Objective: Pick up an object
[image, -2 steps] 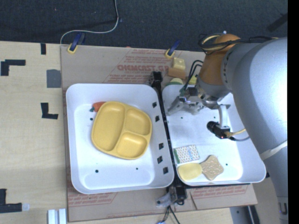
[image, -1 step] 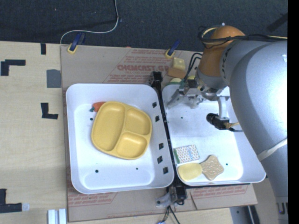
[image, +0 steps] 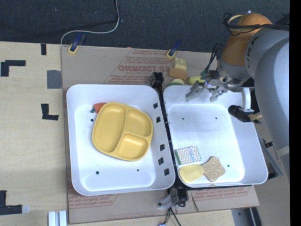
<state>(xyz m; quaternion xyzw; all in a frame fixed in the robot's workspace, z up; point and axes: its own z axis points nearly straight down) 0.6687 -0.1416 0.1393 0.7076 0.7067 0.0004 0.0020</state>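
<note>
Three small items at right bin's (image: pixel 244 168) near wall: pale yellow oval piece (image: pixel 190 173), tan cork-like pad (image: pixel 214 168), patterned square card (image: pixel 187 153) | I read them untouched | two-finger gripper (image: pixel 203 92), fingers spread, holding nothing, hovers over far rim, probably staged for descent

One camera, high up, looking down at a slant

It sits above the bench and takes in both white bins, the left bin (image: pixel 75 126) and the right bin (image: pixel 244 149). The gripper (image: pixel 203 92) is at the far rim of the right bin. The bins fill most of the picture.
</note>
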